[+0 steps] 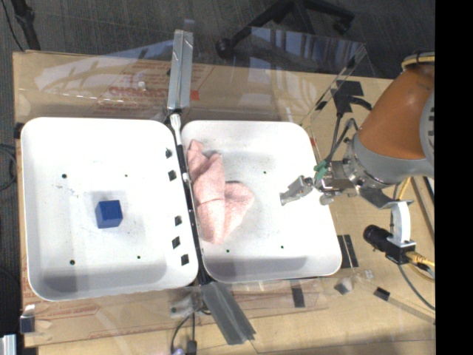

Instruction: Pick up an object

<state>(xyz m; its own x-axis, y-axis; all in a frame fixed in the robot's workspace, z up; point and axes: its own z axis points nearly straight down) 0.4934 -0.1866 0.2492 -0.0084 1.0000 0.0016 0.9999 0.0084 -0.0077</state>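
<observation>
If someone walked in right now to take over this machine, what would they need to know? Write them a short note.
Gripper: over the right bin, toward its right side, with nothing between its fingers; whether they are open or shut cannot be told.
Pink cloth: crumpled in the right bin, against its left wall, apart from the gripper.
Blue cube: alone in the left bin, left of centre.
Done: nothing picked up yet.
Left: choose an object, close on it and lift. The cloth is nearer.

bright, even light from overhead washes out my two white bins point(244, 135); soft shadows pool along their near walls. glare streaks the clear panel point(295, 58) behind. focus is slightly soft throughout.
</observation>
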